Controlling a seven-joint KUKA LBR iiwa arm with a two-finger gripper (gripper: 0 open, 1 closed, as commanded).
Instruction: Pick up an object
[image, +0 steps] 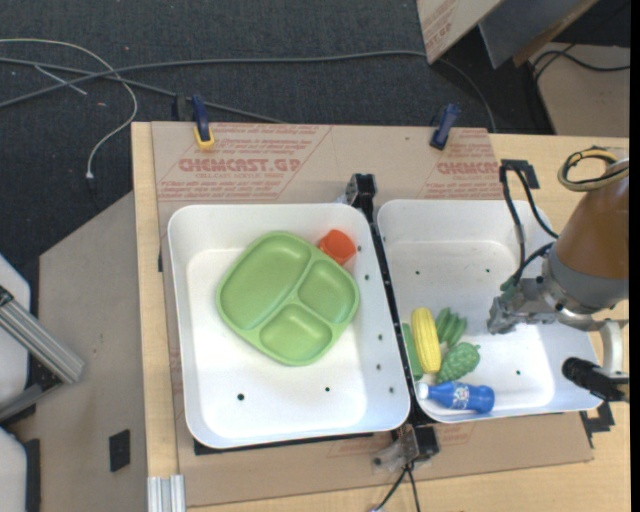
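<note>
Left bin (200, 400): sits left of centre in the frame and holds a green divided plate (288, 297), three compartments, lying flat around the bin's middle. An orange piece (338, 244) sits at the plate's upper right edge, touching or just beside it; can't tell which.

Between the bins: a black clip (361, 187) at the top of the shared wall, and another clamp at the bottom edge with cables running off the frame.

Right bin (440, 225): objects are bunched in its lower left corner. A yellow corn cob (426, 340) lies along the left wall, roughly upright in the frame. Just to its right are green leafy pieces (452, 325), with a textured green item (460, 359) below them. A blue and white bottle (461, 397) lies on its side at the bottom rim, below the corn and the green item.

Gripper (508, 312): at the centre right of the right bin, low over the floor, apart from the pile and right of the greens. The wrist hides the tool tips, so their state cannot be told. Nothing is visibly held. The arm (600, 240) comes in from the right edge, with its orange band above the grey wrist.
</note>
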